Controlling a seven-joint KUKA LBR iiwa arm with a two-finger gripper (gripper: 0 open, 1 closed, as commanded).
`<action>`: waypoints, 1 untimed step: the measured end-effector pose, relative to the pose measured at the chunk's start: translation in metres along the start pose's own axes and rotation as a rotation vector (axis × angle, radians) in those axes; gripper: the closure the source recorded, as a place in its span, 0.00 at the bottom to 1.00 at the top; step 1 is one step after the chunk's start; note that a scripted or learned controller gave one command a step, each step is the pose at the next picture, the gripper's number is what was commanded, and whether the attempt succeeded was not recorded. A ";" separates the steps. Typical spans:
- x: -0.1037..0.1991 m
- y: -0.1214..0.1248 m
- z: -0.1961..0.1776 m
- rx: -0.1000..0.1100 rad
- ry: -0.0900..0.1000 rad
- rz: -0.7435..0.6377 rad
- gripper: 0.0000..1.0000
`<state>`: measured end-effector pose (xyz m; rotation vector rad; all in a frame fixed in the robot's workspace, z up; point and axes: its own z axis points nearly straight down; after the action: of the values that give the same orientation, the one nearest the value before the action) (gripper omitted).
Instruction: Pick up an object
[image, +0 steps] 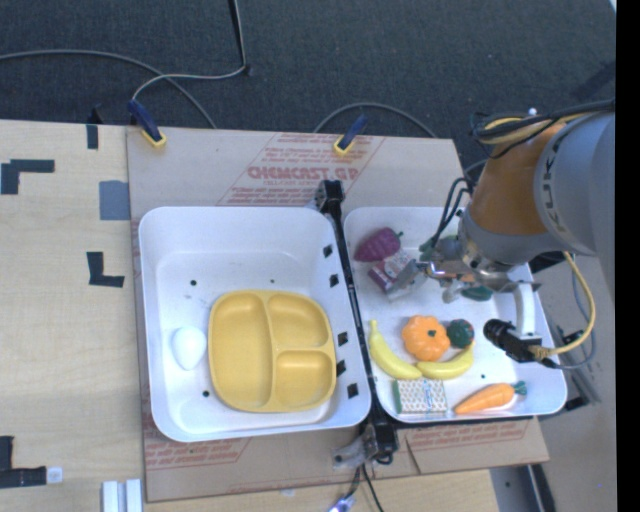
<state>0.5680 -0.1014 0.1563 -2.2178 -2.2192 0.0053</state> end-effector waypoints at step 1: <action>0.001 -0.038 0.069 -0.003 -0.001 0.000 0.00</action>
<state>0.5298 -0.1006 0.0878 -2.2200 -2.2211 0.0026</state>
